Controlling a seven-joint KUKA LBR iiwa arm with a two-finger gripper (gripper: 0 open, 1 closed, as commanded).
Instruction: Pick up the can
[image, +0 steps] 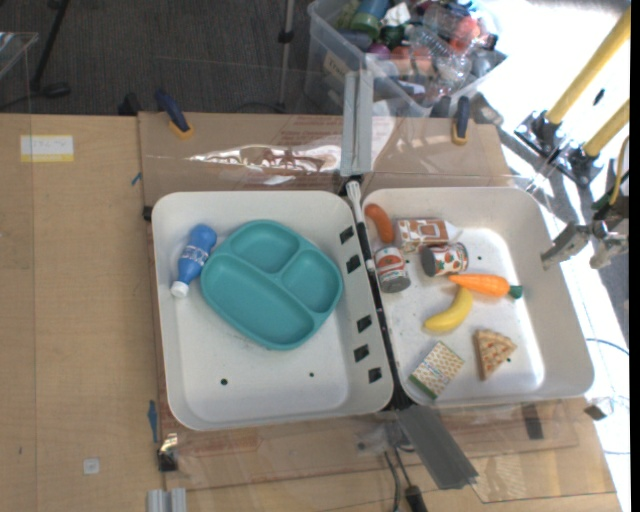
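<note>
Can (391, 269): small, red label, silver top, lying in right bin (560, 350), well left of gripper (583, 243). Second can (444, 260), box (421, 232), sausage (378, 222), carrot (483, 285) crowd it. Jaw state: cannot tell.

Grey metal gripper (585, 245) at right edge, thin angular linkage, washed out.

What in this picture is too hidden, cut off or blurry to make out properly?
- Gripper: cut by the camera view's right edge, washed out by glare; finger state unreadable.
- Can labels: print too small to read.
- Clear tub at top: cropped by the frame, contents a jumble.
- Blue bottle: label too small.
</note>
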